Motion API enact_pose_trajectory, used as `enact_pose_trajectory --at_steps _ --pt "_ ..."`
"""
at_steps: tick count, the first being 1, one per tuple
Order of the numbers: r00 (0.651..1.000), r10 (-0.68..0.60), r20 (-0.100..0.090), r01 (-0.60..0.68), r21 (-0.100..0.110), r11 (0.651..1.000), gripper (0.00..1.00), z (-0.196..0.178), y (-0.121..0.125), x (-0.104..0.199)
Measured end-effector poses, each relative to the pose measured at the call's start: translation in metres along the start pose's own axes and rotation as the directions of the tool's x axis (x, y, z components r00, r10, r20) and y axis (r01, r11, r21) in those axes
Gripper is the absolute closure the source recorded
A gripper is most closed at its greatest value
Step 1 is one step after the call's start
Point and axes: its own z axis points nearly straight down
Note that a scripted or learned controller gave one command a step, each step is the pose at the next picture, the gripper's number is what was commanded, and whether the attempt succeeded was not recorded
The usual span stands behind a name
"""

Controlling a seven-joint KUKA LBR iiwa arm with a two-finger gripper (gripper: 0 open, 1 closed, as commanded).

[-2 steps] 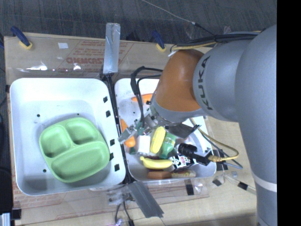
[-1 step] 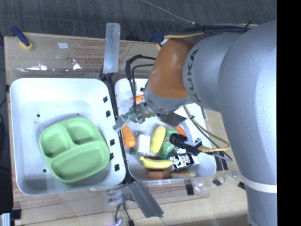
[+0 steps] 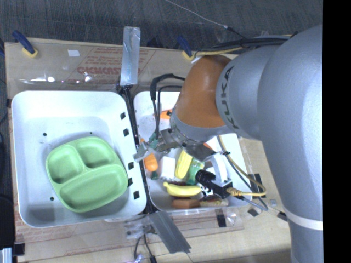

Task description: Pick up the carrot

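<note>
Carrot: a short orange piece lies in the right bin, close against that bin's left wall, just below the gripper and apart from it as far as the slant allows one to judge.

Camera view, with the right bin as the landmark. The grey arm comes in from the right and covers most of that bin, its orange band hanging over the bin's upper middle. The gripper sits at the end of the arm near the bin's left wall, a dark and greenish cluster; whether it is wide, narrow or clamped on anything cannot be told, since its tip is small and partly lost against the clutter. Nothing shows plainly held in it.

Inside the right bin, toward its lower half, a yellow banana lies near the front wall, with a reddish-brown object just in front of it. A yellow-green item stands above the banana, to the right of the carrot. A small orange scrap shows near the bin's upper left, at the edge of the band.

Left of the right bin sits the 2nd white bin, touching it along the shared wall. It holds 1 green divided plate with 3 compartments.
</note>
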Motion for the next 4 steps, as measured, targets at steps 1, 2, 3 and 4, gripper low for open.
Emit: enact_pose_trajectory --at_steps 1,2,3,4 --pt "1.0 0.0 0.0 0.0 0.0 1.0 0.0 0.0001 0.0 0.0001" --pt "1.0 0.0 0.0 0.0 0.0 1.0 0.0 0.0001 0.0 0.0002" --pt "1.0 0.0 0.0 0.0 0.0 1.0 0.0 0.0001 0.0 0.0002" --pt "1.0 0.0 0.0 0.0 0.0 1.0 0.0 0.0001 0.0 0.0002"
